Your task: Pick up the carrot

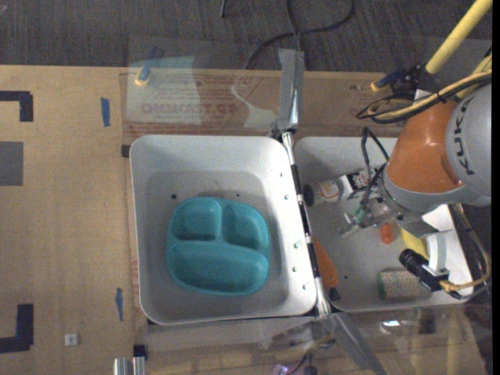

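Note:
The carrot (324, 266), orange and elongated, lies against the left wall of the right bin (344, 299), near its front corner. My gripper (358, 222) hangs below the orange wrist band over the middle of the right bin, to the right of the carrot and further back, apart from it. Nothing orange shows at its tip. A small red-orange piece (387, 233) sits just right of the gripper, partly under the arm.
A beige and green cylinder (398, 284) lies at the right bin's front. A yellow item (414, 245) shows under the arm, and a small white object (331, 188) sits near the bin's back left. The left bin (148, 178) holds a teal divided plate (219, 245).

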`<state>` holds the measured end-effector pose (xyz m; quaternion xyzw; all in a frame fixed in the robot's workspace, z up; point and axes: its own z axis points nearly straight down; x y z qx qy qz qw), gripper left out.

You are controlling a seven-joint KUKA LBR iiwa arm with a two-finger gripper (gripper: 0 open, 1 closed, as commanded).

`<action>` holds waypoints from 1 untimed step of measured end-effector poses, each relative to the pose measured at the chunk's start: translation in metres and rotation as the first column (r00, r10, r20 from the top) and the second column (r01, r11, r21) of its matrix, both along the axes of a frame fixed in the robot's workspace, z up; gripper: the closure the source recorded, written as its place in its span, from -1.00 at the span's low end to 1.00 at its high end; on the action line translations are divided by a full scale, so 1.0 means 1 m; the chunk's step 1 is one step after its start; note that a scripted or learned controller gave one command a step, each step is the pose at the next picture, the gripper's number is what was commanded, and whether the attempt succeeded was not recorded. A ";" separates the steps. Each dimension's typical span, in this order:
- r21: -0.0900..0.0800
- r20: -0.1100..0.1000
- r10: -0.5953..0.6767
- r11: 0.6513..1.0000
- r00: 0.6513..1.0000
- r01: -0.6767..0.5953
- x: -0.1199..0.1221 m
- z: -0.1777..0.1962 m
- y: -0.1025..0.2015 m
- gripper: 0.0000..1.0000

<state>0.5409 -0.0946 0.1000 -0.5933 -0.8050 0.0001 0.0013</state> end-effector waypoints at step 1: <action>0.000 0.011 0.035 0.999 0.999 -0.035 0.021 -0.012 -0.047 1.00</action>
